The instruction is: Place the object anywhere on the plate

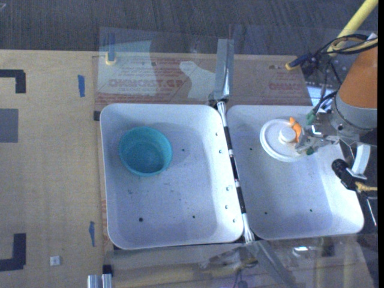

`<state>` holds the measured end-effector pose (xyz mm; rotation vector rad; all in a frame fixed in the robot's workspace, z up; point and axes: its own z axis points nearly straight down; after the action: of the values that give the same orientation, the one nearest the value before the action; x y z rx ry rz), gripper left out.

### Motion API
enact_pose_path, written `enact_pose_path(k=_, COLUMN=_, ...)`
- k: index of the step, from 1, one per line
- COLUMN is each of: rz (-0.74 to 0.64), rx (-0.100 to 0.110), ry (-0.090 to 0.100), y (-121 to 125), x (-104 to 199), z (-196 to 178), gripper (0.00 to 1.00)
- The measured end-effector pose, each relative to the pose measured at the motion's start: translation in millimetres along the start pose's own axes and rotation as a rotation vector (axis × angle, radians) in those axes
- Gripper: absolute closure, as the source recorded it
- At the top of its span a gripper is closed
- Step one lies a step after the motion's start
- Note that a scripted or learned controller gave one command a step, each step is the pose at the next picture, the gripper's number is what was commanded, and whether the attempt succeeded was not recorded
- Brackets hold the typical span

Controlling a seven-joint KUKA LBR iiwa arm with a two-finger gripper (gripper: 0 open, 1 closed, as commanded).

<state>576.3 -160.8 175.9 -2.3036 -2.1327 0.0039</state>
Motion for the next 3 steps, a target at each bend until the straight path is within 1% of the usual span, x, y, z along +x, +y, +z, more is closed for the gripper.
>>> enact_pose_path(k=1, rz=-0.147, rx=-0.002, ry=-0.001, y=2.9, x=47.3, z=-50.1, gripper=1.00)
enact_pose_path(k=2, rz=-0.339, rx=-0.002, ry=-0.001, y=-14.8, x=117.1, z=-98.0, gripper=1.00)
enact_pose_path(k=3, rz=-0.326, rx=0.000, ry=-0.001, y=4.7, x=224.4, z=-57.2, gripper=1.00)
